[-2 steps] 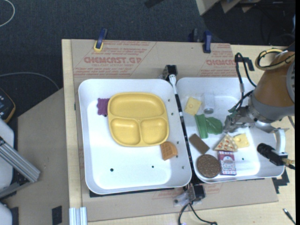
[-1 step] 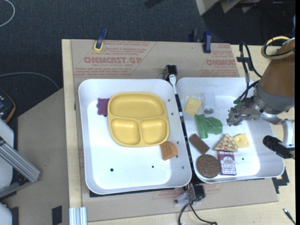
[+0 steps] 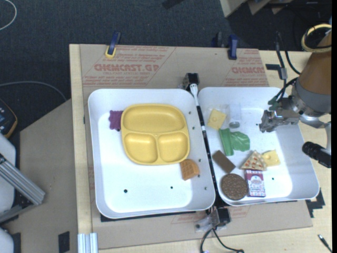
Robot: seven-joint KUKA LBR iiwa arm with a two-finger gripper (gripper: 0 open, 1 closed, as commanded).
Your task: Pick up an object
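Camera view, looking down at a slant on the bench. Two shallow white bins sitting side by side on a brown board: left bin (image 3: pixel 105 188), right bin (image 3: pixel 295 186).

Arm (image 3: pixel 318 80) is reaching in from the right, orange band showing above the wrist. Gripper (image 3: pixel 267 124) is hanging over the upper right part of the right bin, apart from the objects. Fingers are pointing down and to the left — too small and dark to tell how far apart they are; nothing visible between them.

Right bin contents, roughly top to bottom:
- pale yellow cheese wedge (image 3: pixel 216 118) lying near the bin's left wall, w/ a small grey item (image 3: pixel 234 124) just beside it
- green toy (image 3: pixel 233 140) lying below those, near the middle
- brown bar (image 3: pixel 223 161) lying tilted, just below the green toy
- pizza slice (image 3: pixel 254 162) w/ a small yellow piece (image 3: pixel 271 157) touching its right side
- round brown cookie (image 3: pixel 233 186) sitting at the bottom edge, a red-and-white carton (image 3: pixel 255 184) just beside it on the right

Left bin: yellow divided plate (image 3: pixel 155 133) is taking up the upper middle. Purple item (image 3: pixel 114 119) is poking out at the plate's left edge — partly hidden. Orange-brown piece (image 3: pixel 189 169) is lying just below the plate's lower right corner.
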